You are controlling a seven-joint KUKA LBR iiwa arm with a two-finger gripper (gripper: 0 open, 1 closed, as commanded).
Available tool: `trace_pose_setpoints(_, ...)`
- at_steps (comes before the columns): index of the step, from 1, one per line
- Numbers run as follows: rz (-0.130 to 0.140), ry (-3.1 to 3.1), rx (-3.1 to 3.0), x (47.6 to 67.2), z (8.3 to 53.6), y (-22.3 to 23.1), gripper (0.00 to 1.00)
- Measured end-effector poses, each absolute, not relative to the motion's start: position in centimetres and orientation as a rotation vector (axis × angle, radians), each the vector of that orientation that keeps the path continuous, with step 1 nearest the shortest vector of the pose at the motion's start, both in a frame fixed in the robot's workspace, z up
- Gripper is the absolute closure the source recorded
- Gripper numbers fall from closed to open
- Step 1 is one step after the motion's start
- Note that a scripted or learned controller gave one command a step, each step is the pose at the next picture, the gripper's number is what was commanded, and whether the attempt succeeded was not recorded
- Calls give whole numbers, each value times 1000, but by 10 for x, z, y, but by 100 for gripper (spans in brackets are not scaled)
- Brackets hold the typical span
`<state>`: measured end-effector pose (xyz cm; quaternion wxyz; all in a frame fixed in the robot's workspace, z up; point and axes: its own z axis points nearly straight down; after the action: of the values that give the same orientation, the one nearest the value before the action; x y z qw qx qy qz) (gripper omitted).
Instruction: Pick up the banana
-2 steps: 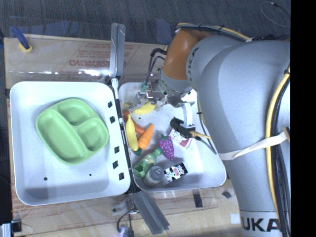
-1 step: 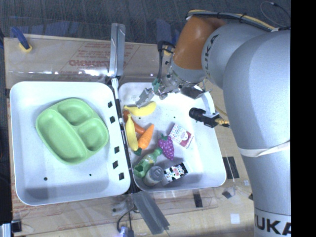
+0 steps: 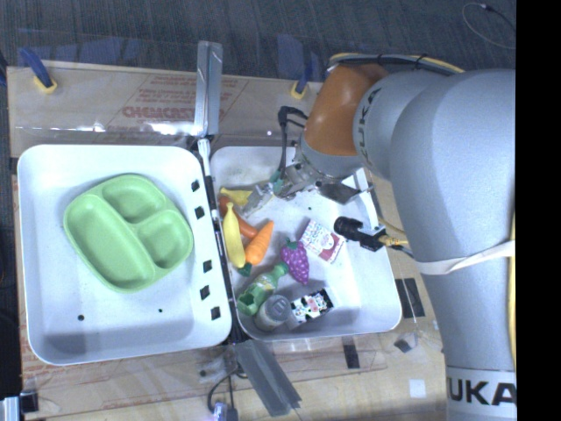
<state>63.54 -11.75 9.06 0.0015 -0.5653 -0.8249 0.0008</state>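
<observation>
The banana is yellow and lies lengthwise along the left wall of the right bin, with an orange carrot right beside it. My gripper reaches down from the orange-banded wrist into the upper left part of that bin, just above the banana's far end and close to the carrot's top. The slanted view does not show whether anything sits in the gripper.
The right bin also holds purple grapes, a pink carton, a green item, a can and a black-and-white item. A green divided plate lies in the left bin.
</observation>
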Motion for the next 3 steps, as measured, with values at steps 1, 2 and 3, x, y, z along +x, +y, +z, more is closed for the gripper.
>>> trace_pose_setpoints(1, 4, -2592, -1770, 636, 101, -117, 100)
trace_pose_setpoints(2, 4, -2592, -1769, 636, 101, -117, 0)
trace_pose_setpoints(3, 3, -2607, -1749, 657, 92, -102, 0)
